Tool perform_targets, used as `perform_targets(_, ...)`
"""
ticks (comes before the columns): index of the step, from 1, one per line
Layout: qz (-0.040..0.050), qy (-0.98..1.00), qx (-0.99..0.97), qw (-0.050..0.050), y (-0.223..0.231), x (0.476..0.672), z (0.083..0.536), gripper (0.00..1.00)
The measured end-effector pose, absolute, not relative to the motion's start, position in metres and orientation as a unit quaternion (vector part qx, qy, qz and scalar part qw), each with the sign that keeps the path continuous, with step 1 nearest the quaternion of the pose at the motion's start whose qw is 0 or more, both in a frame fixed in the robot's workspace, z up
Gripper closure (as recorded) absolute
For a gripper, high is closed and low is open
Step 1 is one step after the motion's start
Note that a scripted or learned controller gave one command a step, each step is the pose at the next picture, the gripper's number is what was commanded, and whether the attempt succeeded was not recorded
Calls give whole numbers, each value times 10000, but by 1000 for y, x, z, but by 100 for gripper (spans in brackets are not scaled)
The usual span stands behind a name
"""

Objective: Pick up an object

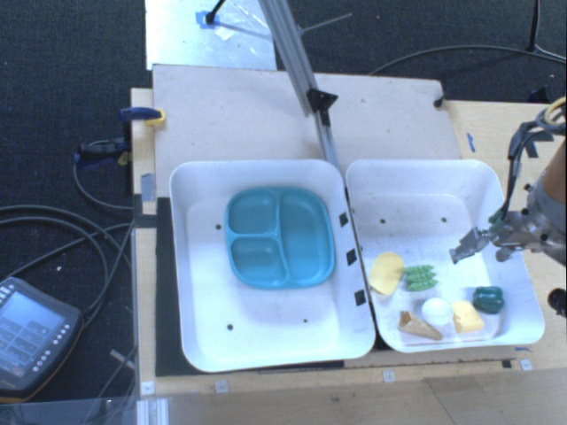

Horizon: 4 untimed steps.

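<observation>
Two white bins on worktop [266, 104]; robot arm at right.
Gripper [469, 244] w/ jaw state unclear, hovers above toy foods, incl. green pepper [488, 299], prob. lining up a pick.

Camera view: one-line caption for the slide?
Gripper hovers over the right bin above toy food; a blue divided plate sits in the left bin.

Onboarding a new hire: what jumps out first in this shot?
The teal divided plate sits alone in the left bin and draws the eye. Next comes the cluster of toy food in the right bin: a yellow chip, green pea pods, a white ball, a cheese wedge and a dark green pepper. The hand hovers over that bin's right side.
</observation>
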<state>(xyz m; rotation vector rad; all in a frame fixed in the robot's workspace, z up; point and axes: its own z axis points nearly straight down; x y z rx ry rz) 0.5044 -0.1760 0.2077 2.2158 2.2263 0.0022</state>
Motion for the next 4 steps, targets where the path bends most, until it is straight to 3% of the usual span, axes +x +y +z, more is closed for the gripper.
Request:
perform_targets(1, 9, 7082, 7060, 5, -176, 505, 208, 0)
perform_targets(3, -9, 7073, 7069, -18, -180, 502, 103, 0)
perform_targets(4, 17, 7074, 7069, 5, -180, 504, 93, 0)
